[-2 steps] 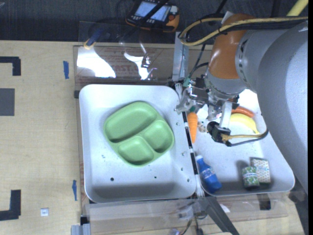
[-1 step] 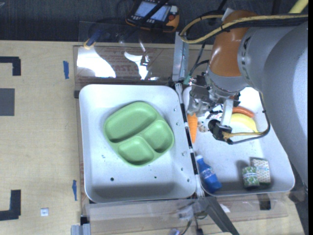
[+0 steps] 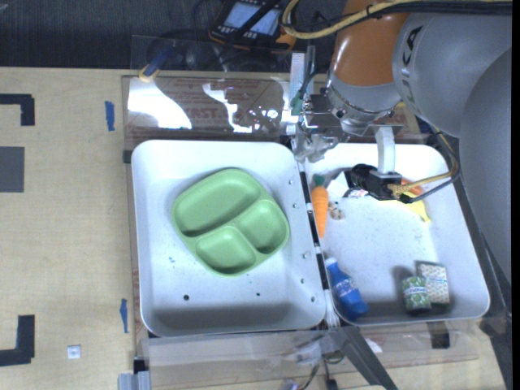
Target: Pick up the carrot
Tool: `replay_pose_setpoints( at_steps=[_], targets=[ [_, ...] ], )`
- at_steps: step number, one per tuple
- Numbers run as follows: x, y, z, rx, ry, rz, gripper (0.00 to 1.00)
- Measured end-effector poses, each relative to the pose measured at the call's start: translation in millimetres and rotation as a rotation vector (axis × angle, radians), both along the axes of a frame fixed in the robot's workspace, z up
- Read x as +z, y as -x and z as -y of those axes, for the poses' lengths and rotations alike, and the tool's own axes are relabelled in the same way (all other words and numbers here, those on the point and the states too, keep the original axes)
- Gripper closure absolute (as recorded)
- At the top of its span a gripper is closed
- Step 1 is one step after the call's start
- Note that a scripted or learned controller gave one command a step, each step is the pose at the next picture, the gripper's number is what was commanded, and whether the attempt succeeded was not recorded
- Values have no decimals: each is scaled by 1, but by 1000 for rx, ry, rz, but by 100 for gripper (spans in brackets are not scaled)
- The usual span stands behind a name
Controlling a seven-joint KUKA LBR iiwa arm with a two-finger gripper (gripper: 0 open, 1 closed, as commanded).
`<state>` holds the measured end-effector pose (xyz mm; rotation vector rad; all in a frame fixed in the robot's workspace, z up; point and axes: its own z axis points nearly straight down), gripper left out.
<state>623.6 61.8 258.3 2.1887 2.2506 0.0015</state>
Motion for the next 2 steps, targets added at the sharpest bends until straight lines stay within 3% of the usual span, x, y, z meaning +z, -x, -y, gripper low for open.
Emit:
replay_pose_setpoints(
  at_steps=[1, 2],
  targets=[
    [0, -5, -69, 260, 0, 2, 100],
    [-30, -44, -57, 381, 1, 3, 100]
  ],
)
